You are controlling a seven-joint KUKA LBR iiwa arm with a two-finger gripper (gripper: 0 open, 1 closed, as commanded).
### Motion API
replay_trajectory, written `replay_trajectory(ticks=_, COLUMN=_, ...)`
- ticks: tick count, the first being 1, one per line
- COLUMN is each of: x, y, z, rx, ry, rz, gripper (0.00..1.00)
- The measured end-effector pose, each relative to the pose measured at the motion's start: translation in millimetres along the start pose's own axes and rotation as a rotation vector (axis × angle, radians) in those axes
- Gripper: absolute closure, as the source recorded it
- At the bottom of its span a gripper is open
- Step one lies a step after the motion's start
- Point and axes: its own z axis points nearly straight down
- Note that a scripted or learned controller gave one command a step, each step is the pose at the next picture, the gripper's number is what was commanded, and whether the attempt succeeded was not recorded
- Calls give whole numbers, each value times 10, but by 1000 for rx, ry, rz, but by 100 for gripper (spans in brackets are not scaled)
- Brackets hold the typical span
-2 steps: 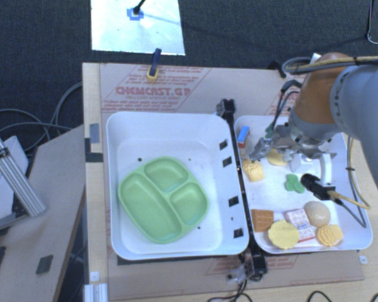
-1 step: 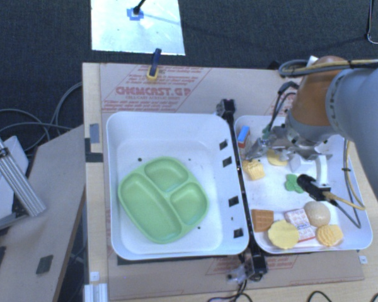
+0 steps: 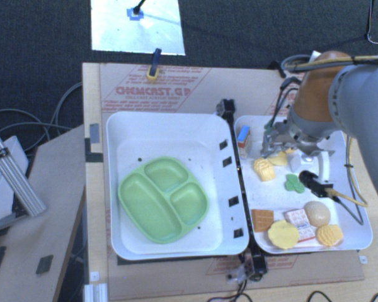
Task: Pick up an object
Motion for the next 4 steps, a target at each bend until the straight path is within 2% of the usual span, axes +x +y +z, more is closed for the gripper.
replay_trajectory(ticks=1, x=-30, y=110, z=-593, rx=12, ry=-1, rz=-3, gripper=100)
replay_trajectory(ticks=2, x=7, y=41, z=-1113, rx=12, ry=-1, rz=-4, gripper=100)
replay_trajectory(ticks=3, x=9, y=52, z=-1222, rx=15, ry=0, rz=-4, gripper=100)
replay_trajectory(ticks=4, x=499, y=-238, z=-1279, rx=19, ry=1, rz=-7, gripper=100)
